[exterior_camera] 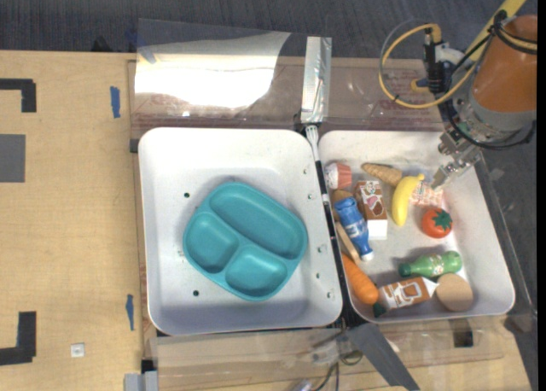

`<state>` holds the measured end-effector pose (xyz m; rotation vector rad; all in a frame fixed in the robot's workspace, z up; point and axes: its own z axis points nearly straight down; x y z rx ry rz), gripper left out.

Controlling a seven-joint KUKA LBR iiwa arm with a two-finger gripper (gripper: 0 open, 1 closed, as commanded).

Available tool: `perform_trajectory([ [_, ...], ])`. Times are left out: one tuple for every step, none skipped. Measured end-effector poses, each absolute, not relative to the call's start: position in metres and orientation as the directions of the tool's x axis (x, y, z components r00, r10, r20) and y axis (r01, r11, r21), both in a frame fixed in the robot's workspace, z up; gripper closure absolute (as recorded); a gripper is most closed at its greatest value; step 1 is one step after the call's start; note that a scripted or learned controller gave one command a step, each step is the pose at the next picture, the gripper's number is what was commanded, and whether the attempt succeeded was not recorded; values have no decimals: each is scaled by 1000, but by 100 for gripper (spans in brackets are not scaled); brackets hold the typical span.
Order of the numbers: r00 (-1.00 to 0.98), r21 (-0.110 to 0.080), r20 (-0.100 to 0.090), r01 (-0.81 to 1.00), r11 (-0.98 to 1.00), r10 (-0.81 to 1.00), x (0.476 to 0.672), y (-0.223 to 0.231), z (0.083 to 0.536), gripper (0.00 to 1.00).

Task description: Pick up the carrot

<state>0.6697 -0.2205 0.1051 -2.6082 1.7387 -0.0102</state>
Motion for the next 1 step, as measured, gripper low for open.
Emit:
perform_trajectory([
  [611,-10,6,-792,-611,-792,669,-215,217,100],
])
